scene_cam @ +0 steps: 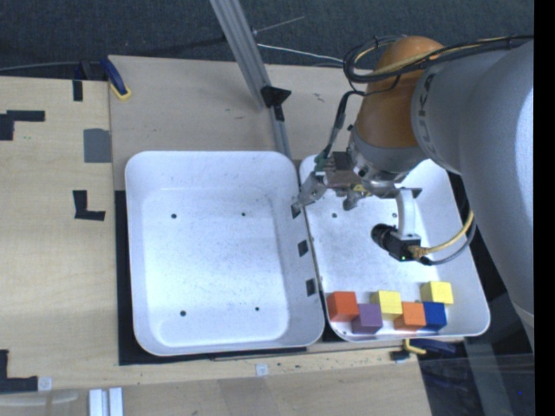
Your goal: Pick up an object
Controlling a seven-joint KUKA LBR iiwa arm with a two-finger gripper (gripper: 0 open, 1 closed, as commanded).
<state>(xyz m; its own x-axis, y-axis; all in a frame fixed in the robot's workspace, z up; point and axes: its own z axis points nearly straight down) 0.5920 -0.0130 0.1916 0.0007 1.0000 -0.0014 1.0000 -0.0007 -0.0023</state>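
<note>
Several small blocks lie along the near edge of the right bin point(460, 232): an orange block point(343, 305), a purple block point(370, 317), a yellow block point(389, 302), a second orange block point(414, 315), a blue block point(434, 315) and another yellow block point(440, 293). My gripper point(327, 200) hangs over the far left part of that bin, close to the wall shared with the left bin. It is open, with nothing between its fingers. The blocks sit well nearer the camera than the gripper, apart from it.
The left bin point(139, 232) stands beside the right one, their rims touching. A slanted metal rail point(247, 50) runs down to the bins' far junction. A black cable fitting point(395, 241) hangs below the wrist over the right bin.
</note>
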